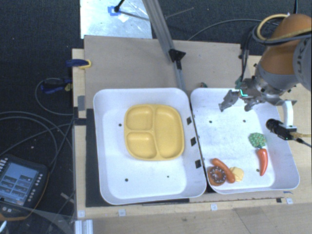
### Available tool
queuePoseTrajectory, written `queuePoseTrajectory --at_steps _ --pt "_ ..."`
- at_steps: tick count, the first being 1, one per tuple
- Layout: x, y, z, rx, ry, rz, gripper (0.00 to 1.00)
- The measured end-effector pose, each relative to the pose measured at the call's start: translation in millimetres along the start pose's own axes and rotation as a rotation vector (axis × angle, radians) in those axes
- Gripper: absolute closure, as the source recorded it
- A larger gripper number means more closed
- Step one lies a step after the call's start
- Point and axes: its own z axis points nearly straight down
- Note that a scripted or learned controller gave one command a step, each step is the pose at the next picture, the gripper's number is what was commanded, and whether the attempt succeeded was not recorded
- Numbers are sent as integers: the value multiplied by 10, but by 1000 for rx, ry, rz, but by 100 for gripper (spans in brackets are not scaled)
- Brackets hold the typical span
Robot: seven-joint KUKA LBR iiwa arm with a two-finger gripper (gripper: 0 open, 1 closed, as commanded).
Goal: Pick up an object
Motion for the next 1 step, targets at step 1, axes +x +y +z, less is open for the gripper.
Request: queuePoseTrajectory --at_steps 1 --pt "-77 18 592 5 -1 5 0"
